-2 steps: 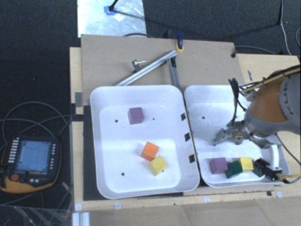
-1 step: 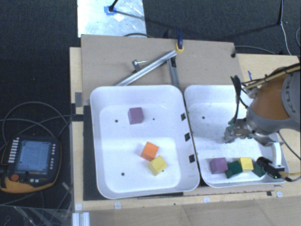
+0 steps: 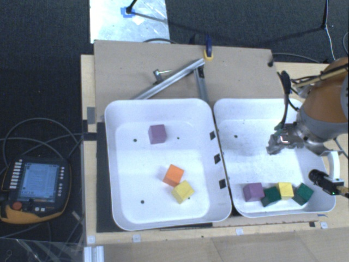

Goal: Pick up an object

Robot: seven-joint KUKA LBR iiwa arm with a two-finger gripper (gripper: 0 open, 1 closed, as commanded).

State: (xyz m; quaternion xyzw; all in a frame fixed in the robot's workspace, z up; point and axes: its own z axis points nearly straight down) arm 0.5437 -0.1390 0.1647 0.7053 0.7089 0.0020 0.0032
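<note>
The left bin [image 3: 114,162] holds a purple cube [image 3: 157,134] toward the back, an orange cube [image 3: 173,174] in the middle and a yellow cube [image 3: 183,191] touching it in front. Along the right bin's [image 3: 234,111] front wall lie a purple cube [image 3: 253,191], a dark green cube [image 3: 270,196], a yellow cube [image 3: 286,189] and another green cube [image 3: 303,193]. My gripper [image 3: 279,142] hangs over the right bin's middle right, behind that row of cubes. Nothing shows between its fingertips.
A metal bar [image 3: 169,79] lies slanted on the brown board behind the bins. A teach pendant [image 3: 35,185] with cables sits on the floor at the left. The arm's orange band [image 3: 327,94] and grey wrist cover the right bin's right side.
</note>
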